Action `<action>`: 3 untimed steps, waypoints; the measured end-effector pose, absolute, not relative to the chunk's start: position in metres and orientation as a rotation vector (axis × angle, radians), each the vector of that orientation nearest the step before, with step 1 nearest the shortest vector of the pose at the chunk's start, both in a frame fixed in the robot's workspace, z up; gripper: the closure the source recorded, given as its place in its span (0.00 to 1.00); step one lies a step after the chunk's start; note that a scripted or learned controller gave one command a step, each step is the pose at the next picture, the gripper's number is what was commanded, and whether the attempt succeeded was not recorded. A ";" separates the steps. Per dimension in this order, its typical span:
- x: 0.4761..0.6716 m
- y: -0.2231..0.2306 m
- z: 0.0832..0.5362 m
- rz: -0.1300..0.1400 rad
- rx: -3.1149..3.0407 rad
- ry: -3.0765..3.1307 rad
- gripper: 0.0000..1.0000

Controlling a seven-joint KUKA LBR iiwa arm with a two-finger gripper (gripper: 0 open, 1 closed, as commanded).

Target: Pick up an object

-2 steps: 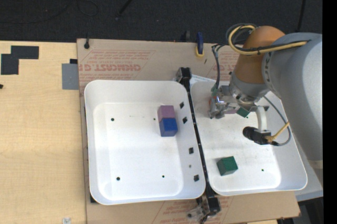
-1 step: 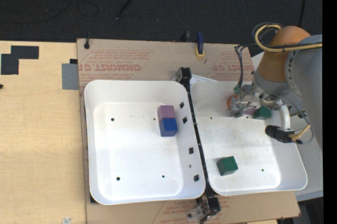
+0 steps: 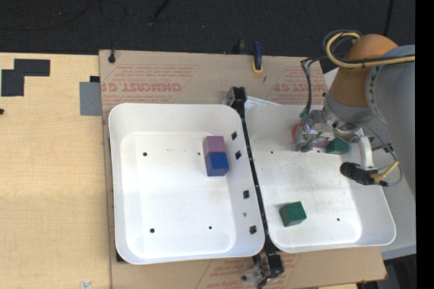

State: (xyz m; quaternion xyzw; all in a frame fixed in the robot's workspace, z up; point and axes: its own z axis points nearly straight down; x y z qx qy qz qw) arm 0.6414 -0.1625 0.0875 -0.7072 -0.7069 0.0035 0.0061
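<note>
The gripper (image 3: 306, 138) is hanging over the far part of the right bin (image 3: 325, 226); whether it is apart or together, I cannot tell. A green block (image 3: 293, 214) is lying near the front of that bin. In the left bin (image 3: 129, 179), a purple block (image 3: 213, 144) is touching a blue block (image 3: 217, 163).

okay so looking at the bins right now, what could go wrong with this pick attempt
1. The gripper is low in the right bin, far from the green block, so it could close on nothing there.
2. In the left bin, the blue block touches the purple block; grabbing one may shove the other.
</note>
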 end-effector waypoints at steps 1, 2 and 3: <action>0.641 -0.158 0.087 0.013 -2.214 -2.214 1.00; 0.644 -0.183 0.150 -0.001 -2.225 -2.222 1.00; 0.586 -0.215 0.085 0.005 -2.222 -2.213 1.00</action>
